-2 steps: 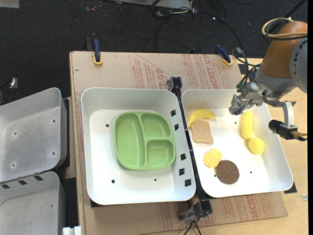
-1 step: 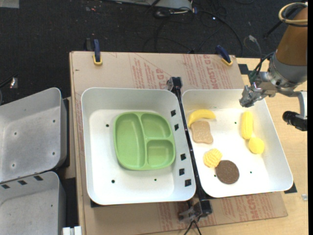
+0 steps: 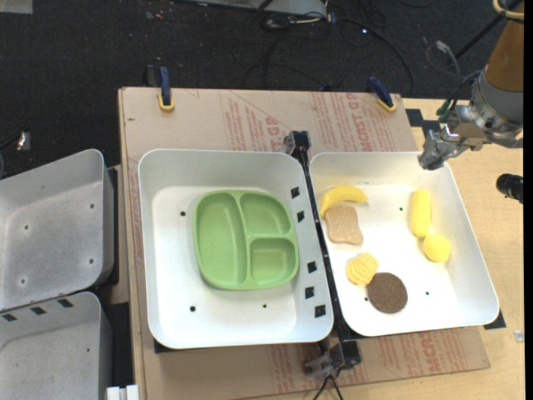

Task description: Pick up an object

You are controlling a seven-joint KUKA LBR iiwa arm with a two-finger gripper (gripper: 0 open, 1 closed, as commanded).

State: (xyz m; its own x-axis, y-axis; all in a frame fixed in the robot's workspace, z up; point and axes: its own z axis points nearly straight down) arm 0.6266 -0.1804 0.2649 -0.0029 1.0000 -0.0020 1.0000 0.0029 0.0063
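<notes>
Risk: end effector [image 3: 433, 158], grip state unreadable, hovers over right white plastic bin [image 3: 476, 261] rim; smooth yellow corn-shaped toy [image 3: 420, 212] could slip.

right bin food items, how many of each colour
Yellow: 4 – banana, long piece, round piece, ridged chip
Tan: 1 – bread slice
Brown: 1 – round cookie
Total: 6
</notes>
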